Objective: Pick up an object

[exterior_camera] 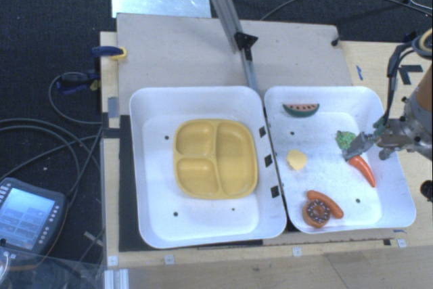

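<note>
We see the gripper (360, 147) just above the carrot (364, 170), whose long axis runs down-right from it; jaw state we cannot tell.

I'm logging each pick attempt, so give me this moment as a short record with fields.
left bin: yellow divided plate
right bin: watermelon slice, broccoli, carrot, yellow chip, sausage, donut
gripper: over right bin, beside broccoli and the carrot's top
held: nothing visibly
</note>
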Motion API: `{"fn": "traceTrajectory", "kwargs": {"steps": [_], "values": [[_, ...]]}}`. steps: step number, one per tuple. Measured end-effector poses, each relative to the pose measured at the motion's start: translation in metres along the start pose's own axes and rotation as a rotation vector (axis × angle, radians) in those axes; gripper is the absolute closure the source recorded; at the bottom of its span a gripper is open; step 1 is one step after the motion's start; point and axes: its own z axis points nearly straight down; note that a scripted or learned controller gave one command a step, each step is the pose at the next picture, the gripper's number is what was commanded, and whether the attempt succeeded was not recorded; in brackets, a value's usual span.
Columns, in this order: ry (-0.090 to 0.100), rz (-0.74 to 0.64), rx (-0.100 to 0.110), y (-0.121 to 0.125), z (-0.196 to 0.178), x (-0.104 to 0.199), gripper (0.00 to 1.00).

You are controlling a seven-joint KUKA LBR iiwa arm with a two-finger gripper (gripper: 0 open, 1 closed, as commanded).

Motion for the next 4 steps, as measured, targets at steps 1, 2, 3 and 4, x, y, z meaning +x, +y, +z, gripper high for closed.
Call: {"fn": "traceTrajectory", "kwargs": {"steps": [1, 2, 3, 4], "values": [[0.0, 0.002, -0.001, 0.0, 0.0, 0.0, 0.0], [0.001, 0.004, 0.006, 0.001, 0.062, -0.001, 0.0], [0.002, 0.004, 0.006, -0.004, 0.11, 0.008, 0.0], [0.0, 0.004, 0.003, -0.004, 0.159, 0.008, 0.0]]}}
